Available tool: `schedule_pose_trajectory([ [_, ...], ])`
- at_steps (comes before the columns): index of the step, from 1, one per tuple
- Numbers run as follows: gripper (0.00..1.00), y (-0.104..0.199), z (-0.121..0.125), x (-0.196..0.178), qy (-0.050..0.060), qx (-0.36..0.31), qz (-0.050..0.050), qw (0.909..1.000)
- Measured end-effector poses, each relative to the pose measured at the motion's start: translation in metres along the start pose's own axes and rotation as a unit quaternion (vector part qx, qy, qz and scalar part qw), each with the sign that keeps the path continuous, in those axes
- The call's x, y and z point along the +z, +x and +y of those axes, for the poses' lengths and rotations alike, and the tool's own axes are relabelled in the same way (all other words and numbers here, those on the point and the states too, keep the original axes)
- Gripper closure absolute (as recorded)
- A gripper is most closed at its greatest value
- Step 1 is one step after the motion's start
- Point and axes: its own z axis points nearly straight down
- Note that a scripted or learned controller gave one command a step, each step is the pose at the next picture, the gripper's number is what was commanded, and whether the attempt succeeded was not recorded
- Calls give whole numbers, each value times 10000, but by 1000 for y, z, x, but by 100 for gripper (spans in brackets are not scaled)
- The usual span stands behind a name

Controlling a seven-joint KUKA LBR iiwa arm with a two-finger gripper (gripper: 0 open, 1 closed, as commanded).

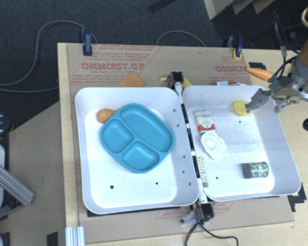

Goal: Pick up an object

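Observation:
My gripper (pixel 269 103) hovers over the back right corner of the right bin (pixel 277 137), fingers spread and open, with nothing between them. A small yellow piece (pixel 240 107) lies just left of the left fingertip (pixel 254 102), apart from it. Further left in the same bin are a small red-and-white carton (pixel 204 121) and, below it, a white rounded object (pixel 213 144). A green can (pixel 255 170) lies on its side near the bin's front right. A strip-like packet (pixel 200 170) rests along the bin's left wall.
The left bin (pixel 92 178) holds a blue divided plate (pixel 137 136) with an orange object (pixel 105 115) at its back left. On the bench behind the bins lie an orange lump (pixel 132 80), a yellow-black item (pixel 175 79) and an orange carrot-like piece (pixel 259 73).

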Motion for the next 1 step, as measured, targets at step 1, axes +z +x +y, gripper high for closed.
schedule_pose_trajectory([
  [1,0,-36,78,109,2,-9,23,10000],
])
